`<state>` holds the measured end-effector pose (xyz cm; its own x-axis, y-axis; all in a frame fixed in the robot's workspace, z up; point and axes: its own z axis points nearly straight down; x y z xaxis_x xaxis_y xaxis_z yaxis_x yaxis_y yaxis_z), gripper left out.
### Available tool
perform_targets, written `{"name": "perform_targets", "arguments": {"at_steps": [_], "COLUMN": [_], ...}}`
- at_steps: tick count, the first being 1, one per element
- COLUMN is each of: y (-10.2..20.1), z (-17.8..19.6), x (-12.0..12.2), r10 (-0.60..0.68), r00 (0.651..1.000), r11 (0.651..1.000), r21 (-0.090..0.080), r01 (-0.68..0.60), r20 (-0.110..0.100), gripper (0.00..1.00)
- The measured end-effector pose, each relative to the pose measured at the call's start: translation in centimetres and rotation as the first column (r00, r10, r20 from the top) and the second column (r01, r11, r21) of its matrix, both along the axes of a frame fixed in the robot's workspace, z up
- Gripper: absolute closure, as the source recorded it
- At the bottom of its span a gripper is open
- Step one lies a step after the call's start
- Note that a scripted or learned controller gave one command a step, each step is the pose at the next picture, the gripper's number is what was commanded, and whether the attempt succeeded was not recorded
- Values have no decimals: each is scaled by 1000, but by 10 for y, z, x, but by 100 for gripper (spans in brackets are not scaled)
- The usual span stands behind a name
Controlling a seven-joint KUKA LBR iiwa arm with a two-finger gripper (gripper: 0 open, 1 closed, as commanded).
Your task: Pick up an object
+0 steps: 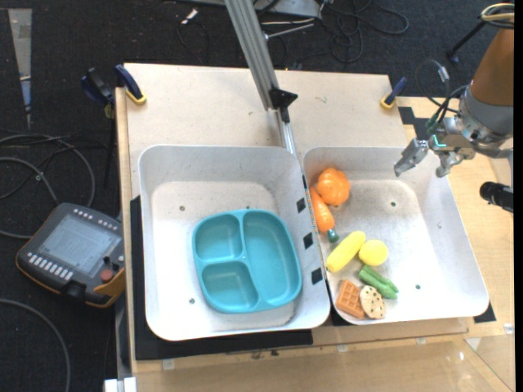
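Robotics lab: clamped bench [204, 104], loose floor cables [37, 166], teach pendant [73, 254].

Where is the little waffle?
The waffle lies in the right bin, at its front left corner, touching the cookie and just in front of the green bean.

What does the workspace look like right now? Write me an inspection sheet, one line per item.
Surface: wooden bench bearing two white bins; left bin, right bin.
Job's things: toy food along the right bin's left side: orange, carrot, banana, lemon, green pod, waffle, cookie.
Clutter: blue divided plate in left bin.
Grippers: gripper open above the right bin's far right corner, holding nothing.
Cables: black cables on the floor.
Surroundings: teach pendant at left.
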<state>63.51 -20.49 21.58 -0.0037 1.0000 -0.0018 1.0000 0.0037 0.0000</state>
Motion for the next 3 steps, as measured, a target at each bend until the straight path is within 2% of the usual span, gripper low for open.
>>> {"name": "perform_targets", "arguments": {"at_steps": [1, 2, 3], "y": [9, 5, 6], "z": [-50, -94, -122], "x": [4, 7, 6], "r10": [0, -2, -1], "r00": [1000, 1000, 1000], "r11": [1000, 1000, 1000], "r21": [2, 2, 1], "r01": [0, 2, 1], "r20": [-4, -4, -2], "gripper": [0, 0, 0]}}
